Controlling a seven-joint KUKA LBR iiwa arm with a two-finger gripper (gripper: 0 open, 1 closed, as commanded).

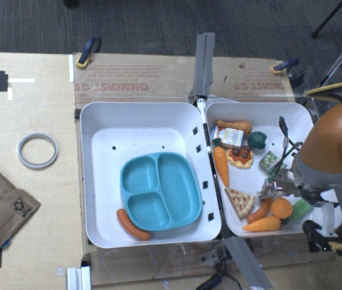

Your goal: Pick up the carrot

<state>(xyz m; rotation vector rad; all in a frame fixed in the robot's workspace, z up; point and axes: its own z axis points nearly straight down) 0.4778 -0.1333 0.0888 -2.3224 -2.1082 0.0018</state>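
Lying left of hand [272, 191] — carrot [221, 165]

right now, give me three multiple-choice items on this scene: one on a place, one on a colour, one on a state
1. Where is the long carrot?
A. right bin, by its left wall
B. on the plate
C. outside the bins

2. What colour is the plate?
A. red
B. blue
C. yellow

3. How does the sausage lie?
A. on the plate
B. between the fingers
C. on the left bin floor, at the plate's edge

Answers: 1 A, it lies along the right bin's left wall; 2 B, light blue with three sections; 3 C, it rests by the plate's lower-left rim.
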